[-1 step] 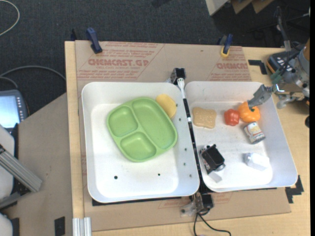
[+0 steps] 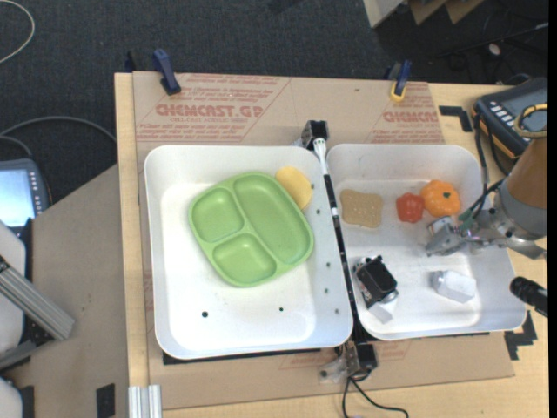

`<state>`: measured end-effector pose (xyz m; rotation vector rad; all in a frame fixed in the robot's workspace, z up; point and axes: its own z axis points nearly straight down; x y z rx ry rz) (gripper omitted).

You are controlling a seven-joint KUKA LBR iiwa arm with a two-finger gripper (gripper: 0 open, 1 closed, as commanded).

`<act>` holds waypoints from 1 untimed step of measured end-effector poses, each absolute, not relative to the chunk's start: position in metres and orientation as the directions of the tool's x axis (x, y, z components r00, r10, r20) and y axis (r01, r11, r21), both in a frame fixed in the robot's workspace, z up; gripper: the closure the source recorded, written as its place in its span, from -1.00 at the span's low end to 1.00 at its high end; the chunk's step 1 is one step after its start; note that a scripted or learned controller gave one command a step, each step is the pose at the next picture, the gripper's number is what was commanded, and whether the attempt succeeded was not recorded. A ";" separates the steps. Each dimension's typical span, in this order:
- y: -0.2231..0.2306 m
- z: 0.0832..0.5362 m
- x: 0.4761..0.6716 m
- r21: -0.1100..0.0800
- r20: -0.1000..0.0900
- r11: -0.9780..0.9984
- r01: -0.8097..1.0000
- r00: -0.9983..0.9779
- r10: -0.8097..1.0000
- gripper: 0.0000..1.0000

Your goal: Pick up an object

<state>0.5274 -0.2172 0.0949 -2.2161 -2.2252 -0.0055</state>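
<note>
The right bin (image 2: 409, 325) holds a tan square cracker (image 2: 360, 208), a small red piece (image 2: 409, 207), an orange round fruit (image 2: 441, 198), a black clip-like object (image 2: 377, 279) and a pale grey block (image 2: 453, 286). My gripper (image 2: 444, 235) reaches in from the right and hangs low over that bin. It is just below the orange fruit and red piece and above the grey block. I see nothing held in it.
The left bin (image 2: 174, 303) carries a green divided plate (image 2: 251, 228) with a yellow object (image 2: 295, 185) at its upper right edge. A black divider rail (image 2: 331, 225) runs between the bins. Clamps (image 2: 165, 70) sit at the board's far edge.
</note>
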 end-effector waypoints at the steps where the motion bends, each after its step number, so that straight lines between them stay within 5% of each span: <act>1: -0.223 0.116 0.595 0.008 -0.002 0.005 1.000 -0.005 1.000 -1.00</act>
